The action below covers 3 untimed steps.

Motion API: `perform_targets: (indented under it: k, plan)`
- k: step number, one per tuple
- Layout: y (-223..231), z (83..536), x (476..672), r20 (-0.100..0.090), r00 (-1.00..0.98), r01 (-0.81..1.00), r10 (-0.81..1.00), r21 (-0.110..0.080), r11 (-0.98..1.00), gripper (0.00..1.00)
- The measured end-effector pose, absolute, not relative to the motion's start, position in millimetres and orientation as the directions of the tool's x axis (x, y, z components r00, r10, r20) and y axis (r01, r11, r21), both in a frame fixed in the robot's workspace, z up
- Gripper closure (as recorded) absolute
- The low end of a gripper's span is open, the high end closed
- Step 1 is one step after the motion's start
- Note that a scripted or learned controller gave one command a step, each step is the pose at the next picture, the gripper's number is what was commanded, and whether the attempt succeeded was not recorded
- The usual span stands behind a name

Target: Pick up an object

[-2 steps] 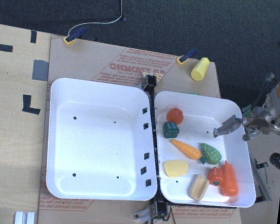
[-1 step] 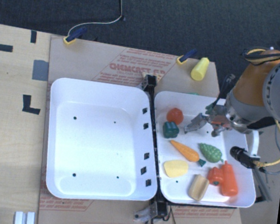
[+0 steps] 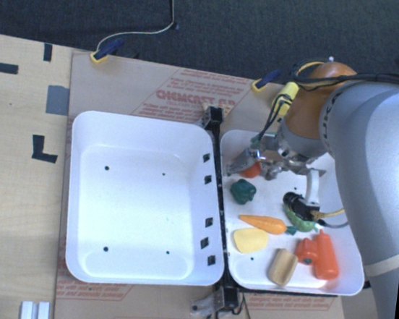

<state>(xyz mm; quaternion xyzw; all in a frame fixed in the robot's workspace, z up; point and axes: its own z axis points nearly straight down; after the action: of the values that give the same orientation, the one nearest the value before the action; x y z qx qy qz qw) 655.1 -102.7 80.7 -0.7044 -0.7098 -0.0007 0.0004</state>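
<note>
Where the arm (image 3: 366,140) reaches in from the right of the frame, its gripper (image 3: 257,163) hangs over the right bin's (image 3: 347,280) upper left, above a small orange object (image 3: 252,171); jaw state cannot be determined.

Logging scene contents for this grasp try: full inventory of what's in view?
bins: 2, white, side by side on the bench; left bin, right bin
green toy: 1, dark green, right bin, near the divider
carrot: 1, orange, right bin, middle
yellow piece: 1, below the carrot
tan block: 1, right bin, front
red-orange toy: 1, right bin, front right
small orange-red item: 1, at the tool
tool: 1, metal, over the right bin's back
arm: 1, grey, orange band
</note>
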Motion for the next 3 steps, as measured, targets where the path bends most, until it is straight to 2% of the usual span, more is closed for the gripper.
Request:
perform_targets:
  k: [1, 2, 3]
  plan:
    - [-106.4, 93.9, 653.3, 0.0, -0.004, 1.0, 1.0, -0.003, 0.004, 1.0]
    - [8.2, 190.8, 615.6, 0.004, -0.012, 1.0, 1.0, 0.007, 0.012, 1.0]
    - [89.4, 244.5, 670.7, 0.004, -0.011, 1.0, 1.0, 0.009, 0.011, 1.0]
